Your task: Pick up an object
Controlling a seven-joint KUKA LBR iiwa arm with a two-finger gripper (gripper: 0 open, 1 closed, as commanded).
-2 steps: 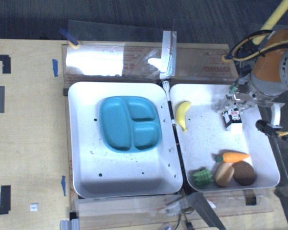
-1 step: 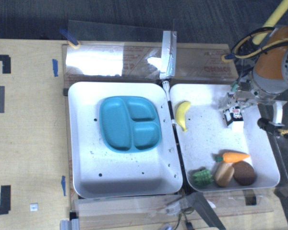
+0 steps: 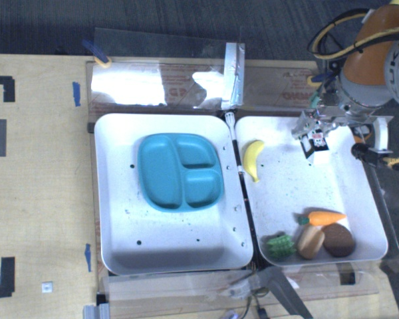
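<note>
Objects for picking lie in the right bin (image 3: 366, 178): a yellow banana (image 3: 253, 158) near its left wall, and a cluster at the near edge. The worktop (image 3: 40, 178) is pale wood and carries two shallow white bins side by side. The left bin (image 3: 113, 231) holds a blue divided plate (image 3: 181, 171), lying flat a little toward the far side of its floor. The arm (image 3: 376, 58), grey with an orange band, reaches in from the right over the far right corner of the right bin. Its end effector (image 3: 314, 139) hangs over the far part of that bin, well apart from the banana and from the cluster; nothing shows between its fingers, but whether they stand wide or narrow cannot be told from this slant. In the cluster, a dark brown rounded piece (image 3: 339, 240) sits nearest the right wall, touching a tan potato-like piece (image 3: 310, 242). An orange carrot (image 3: 326, 217) lies across the far side of both. A small green leafy item (image 3: 279, 245), possibly broccoli, lies just left of the tan piece.
</note>
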